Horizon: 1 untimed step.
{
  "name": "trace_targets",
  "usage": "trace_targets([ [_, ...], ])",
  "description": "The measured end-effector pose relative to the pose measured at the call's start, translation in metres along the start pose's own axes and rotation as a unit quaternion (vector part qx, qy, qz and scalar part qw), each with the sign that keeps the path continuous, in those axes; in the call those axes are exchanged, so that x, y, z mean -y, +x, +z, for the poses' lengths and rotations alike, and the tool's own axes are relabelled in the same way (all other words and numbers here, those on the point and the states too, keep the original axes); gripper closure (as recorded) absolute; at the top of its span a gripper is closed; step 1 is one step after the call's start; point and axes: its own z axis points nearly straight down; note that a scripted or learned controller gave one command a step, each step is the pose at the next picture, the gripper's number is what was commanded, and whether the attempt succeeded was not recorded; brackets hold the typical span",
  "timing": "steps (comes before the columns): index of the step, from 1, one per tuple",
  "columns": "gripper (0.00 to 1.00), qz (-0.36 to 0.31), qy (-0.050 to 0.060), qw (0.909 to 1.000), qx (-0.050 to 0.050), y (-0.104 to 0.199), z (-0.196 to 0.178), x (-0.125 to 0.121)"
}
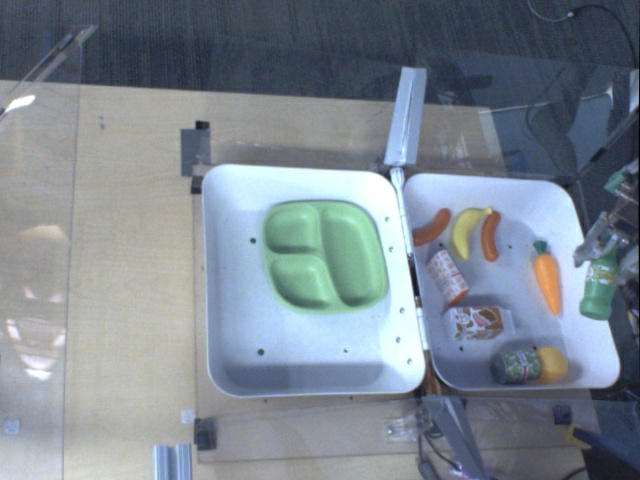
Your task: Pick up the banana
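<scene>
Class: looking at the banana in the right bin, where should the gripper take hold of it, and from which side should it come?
Grip the banana across its curved middle, coming straight down from above. It lies flat with a sausage at one side and another sausage at the other, so fingers probably fit best near its ends' gaps.

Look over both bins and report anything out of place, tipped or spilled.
Nothing looks spilled or damaged. One oddity: a green bottle sits at the right bin's right rim rather than down among the food. The banana lies between two sausages, and the green plate lies flat in the left bin.
</scene>
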Motion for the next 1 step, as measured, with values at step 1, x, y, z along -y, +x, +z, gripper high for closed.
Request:
trace_targets([
  [1, 1.00, 0.017, 0.000, 0.9999, 0.000, 0.0340, 0.0214, 0.0240],
])
